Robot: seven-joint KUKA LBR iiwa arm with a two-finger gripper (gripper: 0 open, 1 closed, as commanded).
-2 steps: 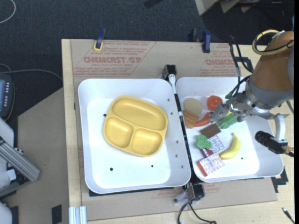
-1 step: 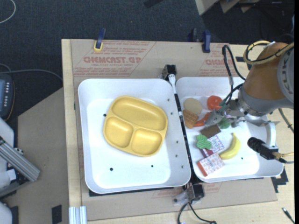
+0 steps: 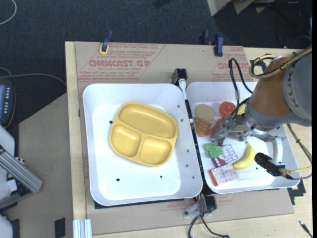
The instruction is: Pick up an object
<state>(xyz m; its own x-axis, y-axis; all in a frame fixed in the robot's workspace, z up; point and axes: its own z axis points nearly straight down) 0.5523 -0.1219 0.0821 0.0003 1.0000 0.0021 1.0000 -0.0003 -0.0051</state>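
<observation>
Packets, banana, green toy crowd the gripper; its state unreadable.

Robotics lab: clamps at 12 o'clock pin a cardboard-topped counter w/ white bins, loose cables and dark carpet around.

Small toys jumbled in right bin, banana included

A yellow divided plate lies in the left bin on the bench.
</observation>
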